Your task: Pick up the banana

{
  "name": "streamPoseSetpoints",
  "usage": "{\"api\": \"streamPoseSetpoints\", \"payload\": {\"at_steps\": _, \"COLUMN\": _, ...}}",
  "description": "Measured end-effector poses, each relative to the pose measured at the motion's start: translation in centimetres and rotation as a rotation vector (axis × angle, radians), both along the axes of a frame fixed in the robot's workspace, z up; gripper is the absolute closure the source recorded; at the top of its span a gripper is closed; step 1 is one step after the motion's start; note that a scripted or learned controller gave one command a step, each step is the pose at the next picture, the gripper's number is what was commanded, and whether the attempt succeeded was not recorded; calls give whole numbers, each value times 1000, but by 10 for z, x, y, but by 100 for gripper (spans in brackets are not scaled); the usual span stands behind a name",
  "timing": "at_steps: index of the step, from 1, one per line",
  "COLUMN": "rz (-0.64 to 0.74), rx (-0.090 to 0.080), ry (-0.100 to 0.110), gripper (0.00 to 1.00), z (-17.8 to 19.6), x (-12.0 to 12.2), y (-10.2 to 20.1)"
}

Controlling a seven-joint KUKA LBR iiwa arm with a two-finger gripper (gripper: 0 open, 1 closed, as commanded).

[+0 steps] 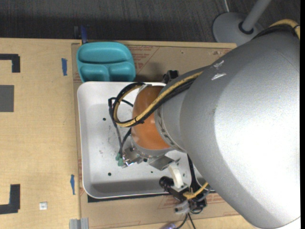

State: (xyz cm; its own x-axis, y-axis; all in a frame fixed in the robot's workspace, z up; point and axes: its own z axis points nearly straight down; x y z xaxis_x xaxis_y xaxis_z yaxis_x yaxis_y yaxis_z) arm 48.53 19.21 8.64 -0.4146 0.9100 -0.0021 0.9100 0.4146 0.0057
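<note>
Your gripper (125,159) sits low inside the white bin (90,128), down near the bin floor at its lower middle, with a bit of green at the tip; the wrist and its orange band (148,123) cover it from above, so you cannot tell its state from here. You get no sight of the banana: nothing yellow and fruit-shaped lies on the bare parts of the bin floor, and if it is there it is hidden under the arm (238,128). So judge the pick as unconfirmed: the reach into the bin is made, the grasp and lift are left to prove. Black and yellow cables (125,109) loop off the wrist over the bin. A teal plastic tray (106,61) touches the bin's far rim. Everything rests on a cardboard-covered bench (38,142) with blue tape marks and black squares; dark carpet and a grey stand base (233,25) lie beyond.
</note>
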Motion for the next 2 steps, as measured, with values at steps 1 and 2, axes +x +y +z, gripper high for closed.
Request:
{"api": "streamPoseSetpoints", "payload": {"at_steps": 1, "rz": -157, "rx": 0, "ry": -2, "gripper": 100, "z": 0, "x": -4, "y": 23}}
{"api": "streamPoseSetpoints", "payload": {"at_steps": 2, "rz": -156, "rx": 0, "ry": -2, "gripper": 100, "z": 10, "x": -4, "y": 23}}
